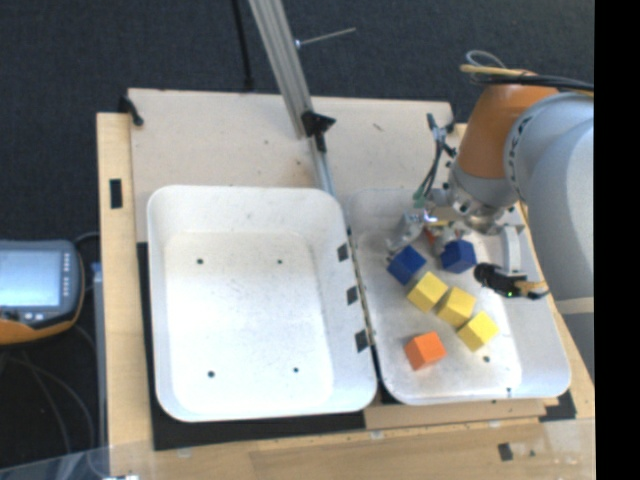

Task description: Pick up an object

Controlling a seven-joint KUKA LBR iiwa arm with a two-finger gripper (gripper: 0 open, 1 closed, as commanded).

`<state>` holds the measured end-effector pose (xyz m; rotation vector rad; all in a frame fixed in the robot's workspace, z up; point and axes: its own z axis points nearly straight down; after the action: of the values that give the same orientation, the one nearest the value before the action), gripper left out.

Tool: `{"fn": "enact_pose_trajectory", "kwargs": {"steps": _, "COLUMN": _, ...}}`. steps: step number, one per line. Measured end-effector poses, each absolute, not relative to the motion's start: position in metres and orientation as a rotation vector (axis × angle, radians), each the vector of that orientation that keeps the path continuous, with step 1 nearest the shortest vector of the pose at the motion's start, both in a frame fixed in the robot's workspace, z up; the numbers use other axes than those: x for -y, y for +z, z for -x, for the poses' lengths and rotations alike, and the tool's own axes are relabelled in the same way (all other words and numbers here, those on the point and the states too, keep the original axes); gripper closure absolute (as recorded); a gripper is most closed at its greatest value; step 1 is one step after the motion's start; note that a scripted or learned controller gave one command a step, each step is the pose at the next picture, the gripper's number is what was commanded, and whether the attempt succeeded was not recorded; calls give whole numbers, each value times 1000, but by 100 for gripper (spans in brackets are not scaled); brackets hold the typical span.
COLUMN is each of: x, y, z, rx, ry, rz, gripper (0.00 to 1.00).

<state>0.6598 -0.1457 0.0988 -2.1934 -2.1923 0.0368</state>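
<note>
In the camera view, the grey arm [555, 183] comes in from the right and bends steeply down over the far part of the right bin [535, 368], its orange band [490, 133] sitting just above the wrist. The wrist points almost straight down, so the gripper [432, 226] is seen from above, tucked under the arm's bulk near the bin's far-left corner. Whether the claw is spread or closed cannot be told from this angle; nothing is visibly held.

Just below the gripper lie the blocks, all in the right bin. A blue cube [406, 264] sits nearest the claw, turned at an angle, and a second blue cube [458, 256] lies just beside it to the right, partly under the wrist hardware. Something small and reddish [433, 233] shows between them near the claw; it is too hidden to name. Three yellow cubes run in a slanted row toward the near right: the first yellow cube [428, 291] close to the blue one, the middle yellow cube [457, 306] touching or nearly touching it, and the last yellow cube [478, 331] just beyond. An orange cube [425, 350] rests apart from them, nearer the front edge.

The left bin [165, 218] stands beside the right one, their rims meeting along the middle. A metal post [285, 63] rises at a slant from behind the bins.
</note>
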Motion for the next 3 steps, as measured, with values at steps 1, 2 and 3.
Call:
{"fn": "enact_pose_trajectory", "kwargs": {"steps": 1, "x": 100, "y": 98, "z": -614, "rx": 2227, "ry": 1, "rz": 2215, "gripper": 0}}
{"fn": "enact_pose_trajectory", "kwargs": {"steps": 2, "x": 103, "y": 108, "z": -616, "rx": 2220, "ry": -4, "rz": 2226, "gripper": 100}}
{"fn": "enact_pose_trajectory", "kwargs": {"steps": 3, "x": 85, "y": 98, "z": -644, "rx": 2228, "ry": -3, "rz": 2220, "gripper": 100}}
